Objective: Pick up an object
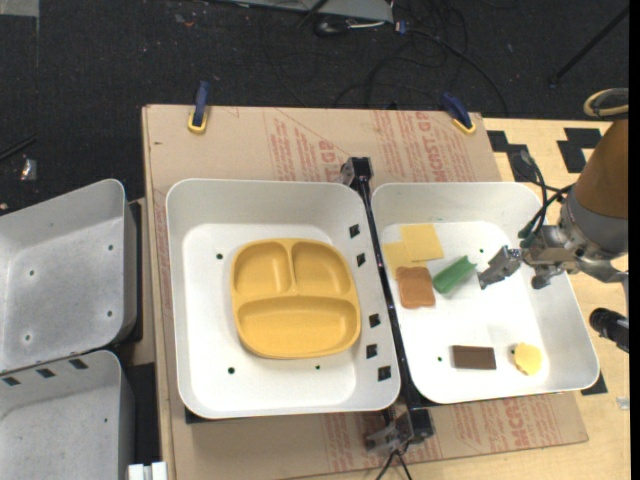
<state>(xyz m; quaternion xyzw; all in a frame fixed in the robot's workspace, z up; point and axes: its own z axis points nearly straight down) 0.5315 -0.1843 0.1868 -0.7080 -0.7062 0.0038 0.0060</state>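
Hovering my two-finger gripper [497, 267] over the right white bin's [560, 368] right edge, I see its jaws parted and holding nothing. The green plastic cylinder [452, 275] lies just beside it, touching a brown rectangular block [415, 287]; a descent could nudge both.

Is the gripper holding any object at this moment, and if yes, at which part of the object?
Nothing is held. The gripper is over the right bin, beside the green object, with nothing between its fingers.
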